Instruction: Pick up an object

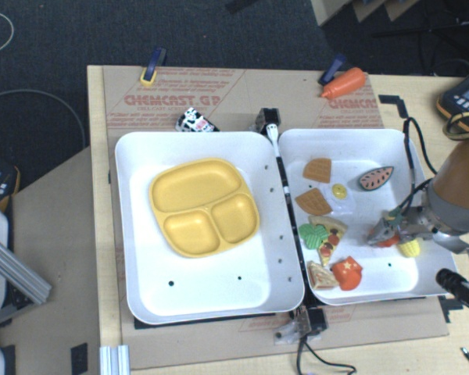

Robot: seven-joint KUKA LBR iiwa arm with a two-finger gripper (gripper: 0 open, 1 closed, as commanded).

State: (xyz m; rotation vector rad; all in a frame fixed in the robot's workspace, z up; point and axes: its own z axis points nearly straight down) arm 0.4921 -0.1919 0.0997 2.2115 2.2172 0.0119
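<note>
The right bin [352, 141] holds several toy food pieces: two brown toast slices [317, 170] [313, 202], a small yellow disc [340, 191], a watermelon slice [374, 178], a green-and-orange piece [322, 234], a sandwich wedge [320, 275] and a red piece [347, 271]. My gripper [387, 233] is low over the right side of this bin, reaching in from the right. A small red piece [384, 243] lies right under it, and a yellow piece [409, 248] lies just beside it. The view does not show anything held.
The left bin [133, 209] carries a yellow divided plate [203, 206]. On the bench behind the bins lie an orange carrot toy [344, 83], a black-and-white toy [195, 121] and a yellow-blue clamp [150, 69]. A cable [413, 151] runs along the right bin's far wall.
</note>
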